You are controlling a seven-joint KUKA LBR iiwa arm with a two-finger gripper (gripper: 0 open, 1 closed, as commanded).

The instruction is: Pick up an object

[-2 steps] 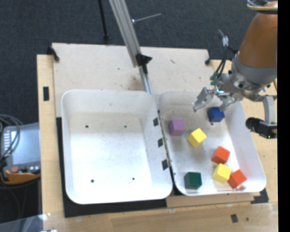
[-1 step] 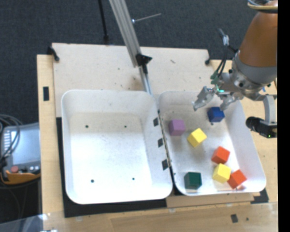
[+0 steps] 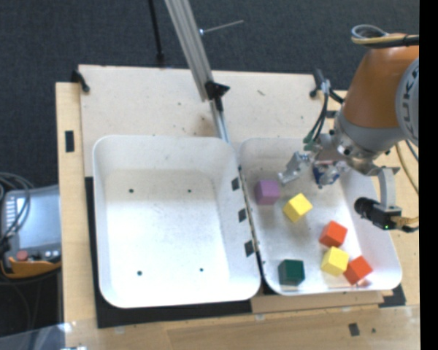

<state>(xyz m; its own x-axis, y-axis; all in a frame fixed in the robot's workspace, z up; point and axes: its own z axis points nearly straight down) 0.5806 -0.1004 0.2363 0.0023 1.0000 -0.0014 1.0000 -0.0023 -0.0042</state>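
The right bin (image 3: 379, 265) holds several small blocks: a purple one (image 3: 268, 190), a yellow one (image 3: 297, 207), an orange one (image 3: 333, 234), a second yellow one (image 3: 335, 261), a red-orange one (image 3: 358, 269) and a dark green one (image 3: 291, 272). My gripper (image 3: 312, 168) hangs over the back of that bin, up and to the right of the purple and first yellow blocks. Its fingers (image 3: 292, 170) stand apart with nothing between them.
The left bin (image 3: 102, 195) lies beside the right one. A slanted aluminium bar (image 3: 193, 46) rises from the back, ending near the bins' shared edge. A black fitting (image 3: 376, 211) sticks out at the right bin's rim. A control pendant (image 3: 25, 232) lies off the bench's left side.
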